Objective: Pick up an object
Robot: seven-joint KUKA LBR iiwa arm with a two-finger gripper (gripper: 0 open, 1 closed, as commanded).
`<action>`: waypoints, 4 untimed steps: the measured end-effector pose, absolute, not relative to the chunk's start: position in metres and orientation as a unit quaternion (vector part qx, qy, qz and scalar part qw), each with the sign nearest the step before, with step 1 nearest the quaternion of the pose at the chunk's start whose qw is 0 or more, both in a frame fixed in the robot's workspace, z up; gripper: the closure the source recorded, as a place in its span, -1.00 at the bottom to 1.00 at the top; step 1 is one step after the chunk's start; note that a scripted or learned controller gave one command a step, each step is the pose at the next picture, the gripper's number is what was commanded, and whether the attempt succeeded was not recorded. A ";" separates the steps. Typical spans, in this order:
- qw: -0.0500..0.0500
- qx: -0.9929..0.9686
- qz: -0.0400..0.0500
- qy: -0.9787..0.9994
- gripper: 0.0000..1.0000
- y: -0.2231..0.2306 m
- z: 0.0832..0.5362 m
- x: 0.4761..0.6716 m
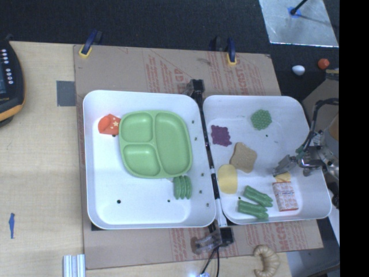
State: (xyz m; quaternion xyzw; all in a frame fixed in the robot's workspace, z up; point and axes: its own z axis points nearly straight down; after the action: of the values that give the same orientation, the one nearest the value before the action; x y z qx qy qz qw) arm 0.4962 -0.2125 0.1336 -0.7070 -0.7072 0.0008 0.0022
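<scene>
The right bin (pixel 288 105) holds a round green textured piece (pixel 261 119), a purple scrap (pixel 221 135), a tan bread slice (pixel 243 157), a yellow block (pixel 228 179), two green pods (pixel 254 202) and a red-and-white packet (pixel 286 197). My gripper (pixel 295 164) hangs low over that bin's right side, just above the packet's upper end and right of the bread slice. Nothing can be seen held in it. The left bin (pixel 104 203) carries a green divided plate (pixel 155 143), a red toy (pixel 108 124) at the plate's left and a small green ribbed piece (pixel 182 187).
Both bins sit on a cardboard sheet (pixel 150 68) clamped at the back. A black and orange pendant (pixel 7 82) lies at the far left. A tan curled object (pixel 266 260) rests on the bench in front of the right bin. Cables run along the right edge.
</scene>
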 end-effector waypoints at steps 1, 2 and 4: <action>0.000 -0.704 0.001 -0.710 -1.00 -0.185 0.090 0.539; -0.009 -0.706 -0.003 -0.709 -1.00 -0.214 0.273 0.567; 0.002 -0.706 0.001 -0.709 1.00 -0.213 0.110 0.511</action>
State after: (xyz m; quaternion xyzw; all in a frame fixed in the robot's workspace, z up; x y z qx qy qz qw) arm 0.5113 -0.2128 0.1096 -0.7056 -0.7086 0.0014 0.0018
